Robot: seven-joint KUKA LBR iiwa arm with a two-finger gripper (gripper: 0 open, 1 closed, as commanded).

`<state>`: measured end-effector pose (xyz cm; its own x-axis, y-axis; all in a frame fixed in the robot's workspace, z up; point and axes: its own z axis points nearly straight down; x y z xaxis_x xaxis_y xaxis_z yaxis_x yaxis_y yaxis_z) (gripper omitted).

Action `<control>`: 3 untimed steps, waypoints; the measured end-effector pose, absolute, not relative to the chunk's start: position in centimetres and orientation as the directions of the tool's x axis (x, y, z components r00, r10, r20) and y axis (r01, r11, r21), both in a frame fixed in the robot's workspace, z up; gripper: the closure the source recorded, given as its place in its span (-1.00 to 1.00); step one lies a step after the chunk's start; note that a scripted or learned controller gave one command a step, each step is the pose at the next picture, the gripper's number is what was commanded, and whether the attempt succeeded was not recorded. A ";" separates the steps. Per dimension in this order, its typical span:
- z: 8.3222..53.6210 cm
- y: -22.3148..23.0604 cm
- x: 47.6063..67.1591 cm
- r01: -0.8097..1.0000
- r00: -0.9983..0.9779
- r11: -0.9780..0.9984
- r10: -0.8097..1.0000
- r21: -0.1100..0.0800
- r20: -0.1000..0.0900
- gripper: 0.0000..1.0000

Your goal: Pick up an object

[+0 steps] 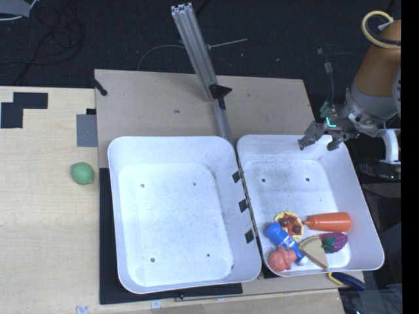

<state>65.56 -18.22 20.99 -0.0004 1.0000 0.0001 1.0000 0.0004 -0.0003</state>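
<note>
Gripper (321, 139) prob. open, toys (306, 237) well below, apart.

No text, label, brand, number or sign can be read anywhere here. The small colourful pieces at about 5 o'clock are too small and blurred to show any print.
</note>
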 end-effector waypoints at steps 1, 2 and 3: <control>21.0 -18.2 65.6 1.000 0.000 0.000 1.000 -0.001 0.000 -1.00; 14.7 -18.1 65.1 1.000 -0.001 0.001 1.000 -0.005 0.001 -1.00; 9.4 -18.0 65.0 1.000 -0.001 0.001 1.000 -0.005 0.001 -1.00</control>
<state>64.99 -18.01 9.37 -0.0009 1.0000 0.0009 1.0000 0.0009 -0.0045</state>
